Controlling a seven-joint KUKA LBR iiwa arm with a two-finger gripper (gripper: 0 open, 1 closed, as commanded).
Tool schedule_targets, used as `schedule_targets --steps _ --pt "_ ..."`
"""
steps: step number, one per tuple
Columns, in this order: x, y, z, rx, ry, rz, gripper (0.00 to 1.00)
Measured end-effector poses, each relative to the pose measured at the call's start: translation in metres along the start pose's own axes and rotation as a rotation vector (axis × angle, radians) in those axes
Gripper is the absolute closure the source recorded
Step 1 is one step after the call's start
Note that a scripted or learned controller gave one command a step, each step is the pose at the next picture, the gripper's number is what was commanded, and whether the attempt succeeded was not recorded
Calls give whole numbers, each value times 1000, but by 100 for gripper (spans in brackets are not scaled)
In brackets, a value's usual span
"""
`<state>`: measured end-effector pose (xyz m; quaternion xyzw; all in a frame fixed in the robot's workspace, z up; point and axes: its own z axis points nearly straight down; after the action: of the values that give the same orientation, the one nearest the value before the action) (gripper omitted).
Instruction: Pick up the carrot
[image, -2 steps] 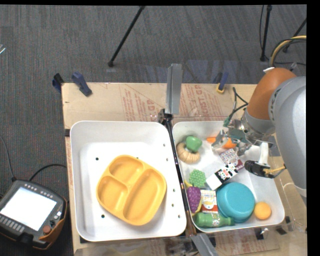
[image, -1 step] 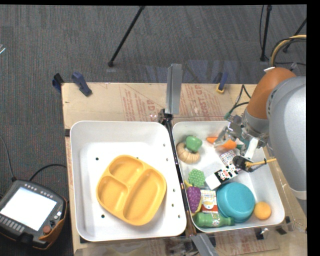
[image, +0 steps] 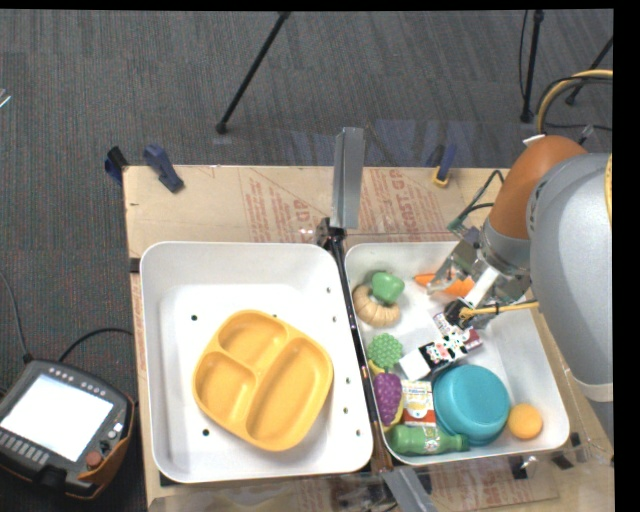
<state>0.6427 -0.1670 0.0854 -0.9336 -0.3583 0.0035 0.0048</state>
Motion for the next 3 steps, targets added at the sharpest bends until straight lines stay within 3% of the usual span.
schedule_targets --steps 1,2,3 --pt "13 -23 0 -5 0 147 0" --pt "13 -25 -9 -1 -4 139 100" --pt "47 -122 -114 -6 1 281 100"
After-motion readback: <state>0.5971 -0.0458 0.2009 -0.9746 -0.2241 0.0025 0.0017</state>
